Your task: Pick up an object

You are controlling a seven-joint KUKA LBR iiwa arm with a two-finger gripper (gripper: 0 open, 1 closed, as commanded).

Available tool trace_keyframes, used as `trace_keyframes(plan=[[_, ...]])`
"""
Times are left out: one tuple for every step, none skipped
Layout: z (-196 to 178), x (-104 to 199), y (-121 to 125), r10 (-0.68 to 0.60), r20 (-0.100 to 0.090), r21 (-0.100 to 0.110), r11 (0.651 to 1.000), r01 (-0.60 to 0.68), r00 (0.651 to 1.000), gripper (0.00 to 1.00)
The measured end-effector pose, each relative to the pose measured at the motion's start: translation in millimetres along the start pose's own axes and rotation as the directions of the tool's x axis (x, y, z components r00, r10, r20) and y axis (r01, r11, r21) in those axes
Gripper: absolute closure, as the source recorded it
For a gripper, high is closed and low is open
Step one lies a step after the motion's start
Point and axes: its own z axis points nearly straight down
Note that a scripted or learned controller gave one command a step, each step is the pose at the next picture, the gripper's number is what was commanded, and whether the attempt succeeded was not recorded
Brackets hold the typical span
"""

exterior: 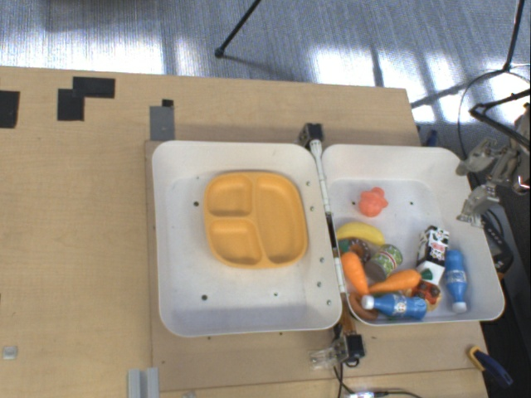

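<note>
— How far along are you with picking something up?

— Barely begun, I'd judge. My pincer [481, 191] sits at the right rim of the right bin [415, 177], above its far corner, and I cannot tell from here how it is set; nothing shows in it.

— And the objects?

— All lying in that right bin. A pink toy [373, 201] sits alone near the middle; toward the near edge there's a heap: a banana [359, 233], two carrots [354, 273], a blue bottle [398, 307] lying flat, a second blue bottle [455, 279] and a small black-and-white carton [433, 245]. The left bin [182, 247] holds a yellow divided plate [253, 219].

— So what's left?

— Everything: choose one, descend, close, lift. The pink toy looks easiest, standing apart from the heap.
</note>
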Motion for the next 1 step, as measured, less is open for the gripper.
trace_keyframes(plan=[[120.3, -43.6, 12.4, -0.271, 0.001, -0.001, 0.963, 0.271, 0.963, 0.00]])
